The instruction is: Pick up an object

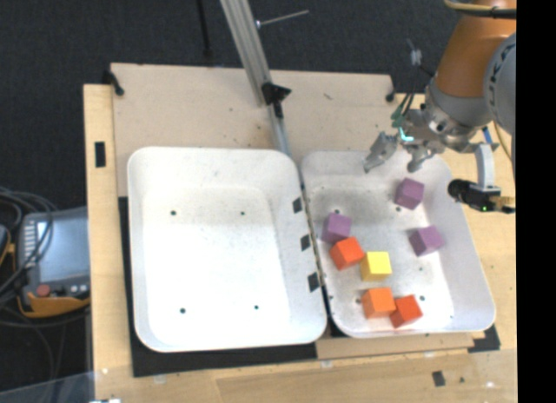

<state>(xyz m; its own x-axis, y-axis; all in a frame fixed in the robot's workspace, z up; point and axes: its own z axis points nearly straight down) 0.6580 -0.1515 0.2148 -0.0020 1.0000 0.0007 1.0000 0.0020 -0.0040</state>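
- The left white bin [217, 245] lay bare of blocks, its floor speckled with a few dark dots.
- A slanted aluminium post [248, 41] rose from the bench just behind the seam between the two bins.
- The right white bin [465, 306] held all seven blocks.
- Nearest the seam sat a purple cube [337, 226], with an orange-red cube [347, 253] touching its lower corner.
- Just right of that sat a yellow cube [378, 264]; below it an orange cube [378, 302] and a red cube [407, 310] touched side by side near the front rim.
- Further right, a second purple cube [409, 193] sat alone toward the back, and a third purple cube [426, 239] sat apart near the right wall.
- The gripper [397, 156] hung over the back of the right bin, its two fingers spread wide with nothing between them, just above and left of the second purple cube.
- That cube looked the likeliest target: it stood free, with room on every side for fingers.
- These blocks appeared small, light and rigid, probably foam or wood, so a squeeze across two opposite flat faces should hold; gripping across corners would likely let it twist out.
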